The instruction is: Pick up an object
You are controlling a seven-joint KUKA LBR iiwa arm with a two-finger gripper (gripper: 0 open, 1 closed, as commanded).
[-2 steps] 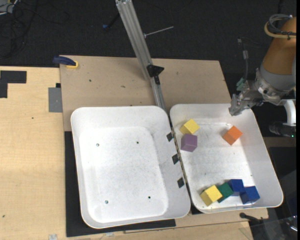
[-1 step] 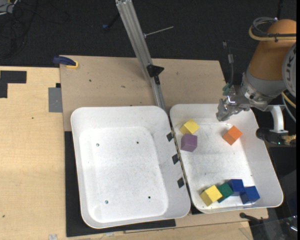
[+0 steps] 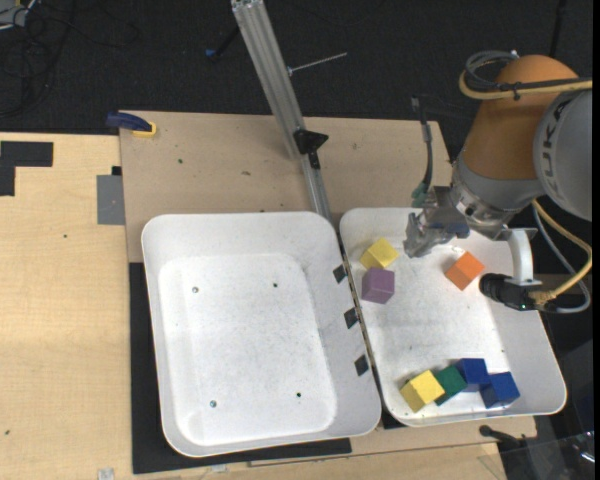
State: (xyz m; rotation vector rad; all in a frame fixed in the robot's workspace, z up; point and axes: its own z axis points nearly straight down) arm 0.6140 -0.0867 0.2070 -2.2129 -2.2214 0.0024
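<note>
Hovering over the upper part of the right bin, the pincer [image 3: 421,240] points down toward the bin floor at the end of the grey arm [image 3: 525,118] with its orange band; whether it is open or closed cannot be told from this slant, and no block is seen in it. Largest of all is the wooden tabletop [image 3: 50,298], which bears both bins side by side. Next comes the left bin [image 3: 170,233], a shallow white tray. Its neighbour, the right bin [image 3: 550,393], holds all the blocks. A silver metal rail [image 3: 275,73] runs at a slant from about 11 o'clock down to the gap between the two bins. Among the blocks, a purple block [image 3: 378,284] lies at about 8 o'clock from the pincer, near the bin's left wall, and a yellow block [image 3: 379,254] sits just above it, touching or nearly touching. An orange block [image 3: 465,270] lies at about 4 o'clock from the pincer, apart from it. Near the bin's lower edge, at about 6 o'clock, a second yellow block [image 3: 421,389], a green block [image 3: 449,381] and two blue blocks [image 3: 486,381] huddle in a row.
</note>
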